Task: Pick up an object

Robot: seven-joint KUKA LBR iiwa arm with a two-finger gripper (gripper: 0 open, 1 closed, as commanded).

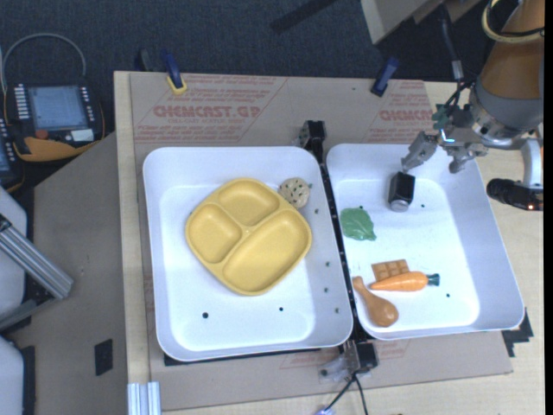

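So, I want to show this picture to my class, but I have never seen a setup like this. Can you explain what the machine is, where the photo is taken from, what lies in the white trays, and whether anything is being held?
The photo comes from one fixed camera above a bench, looking down at a slant. The grey and orange machine at the upper right is a robot arm; its grasping part is the end effector, hanging over the far end of the right bin with nothing between its fingers.

The left bin holds a yellow divided plate with a cookie beside it. The right bin holds a dark can just below the end effector, a green leafy piece, a carrot lying over a brown cracker, and a toy drumstick. Its job is to pick up an object; none is lifted yet.
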